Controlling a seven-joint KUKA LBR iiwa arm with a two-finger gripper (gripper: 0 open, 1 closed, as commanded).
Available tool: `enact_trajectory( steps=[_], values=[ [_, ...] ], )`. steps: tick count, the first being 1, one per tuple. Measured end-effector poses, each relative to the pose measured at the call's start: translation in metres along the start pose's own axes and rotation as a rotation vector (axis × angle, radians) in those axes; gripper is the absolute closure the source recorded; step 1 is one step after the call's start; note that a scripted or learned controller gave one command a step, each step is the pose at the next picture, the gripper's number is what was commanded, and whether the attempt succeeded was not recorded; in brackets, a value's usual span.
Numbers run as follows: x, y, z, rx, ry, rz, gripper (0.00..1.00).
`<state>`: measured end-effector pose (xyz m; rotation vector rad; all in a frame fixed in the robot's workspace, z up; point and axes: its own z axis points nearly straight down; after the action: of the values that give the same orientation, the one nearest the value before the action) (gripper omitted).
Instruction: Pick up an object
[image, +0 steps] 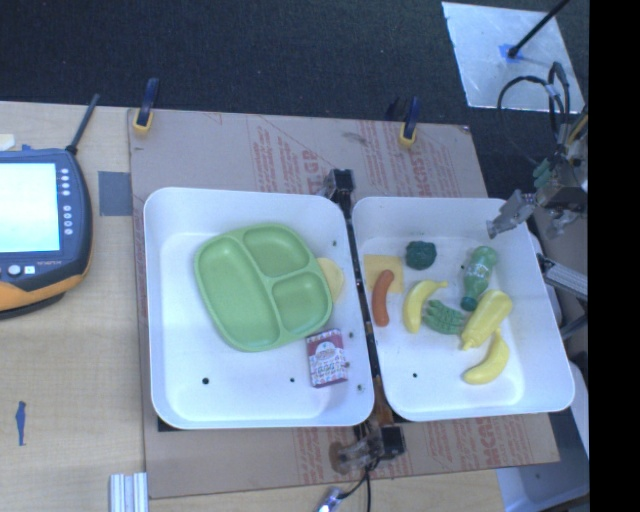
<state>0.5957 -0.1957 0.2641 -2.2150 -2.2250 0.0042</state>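
Observation:
The right bin (440, 400) holds several toy foods: a dark green broccoli (420, 254), a green bottle (477, 272), a yellow banana (418, 305), a green spiky piece (445, 318), a long yellow piece (486, 317), another yellow piece (487, 363), an orange sausage (382, 298) and a yellow slice (380, 267). My gripper (514, 212) hangs over the bin's far right corner, up and to the right of the bottle, apart from every object. Nothing shows in its grasp.
The left bin (180, 380) carries a green divided plate (262, 285), a yellow piece (331, 276) tucked at its right edge, and a red-and-white packet (326, 357). A tablet-like pendant (35, 225) lies at the far left of the bench. Clamps sit along the board's far edge.

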Motion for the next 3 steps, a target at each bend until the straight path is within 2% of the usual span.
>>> enact_trajectory(
  steps=[1,2,3],
  values=[
    [-0.014,0.005,0.164,0.004,0.001,-0.001,0.00],
    [-0.016,-0.041,0.173,0.001,-0.001,-0.002,0.00],
    [-0.016,-0.118,0.173,0.001,0.001,-0.001,0.00]
  ],
)
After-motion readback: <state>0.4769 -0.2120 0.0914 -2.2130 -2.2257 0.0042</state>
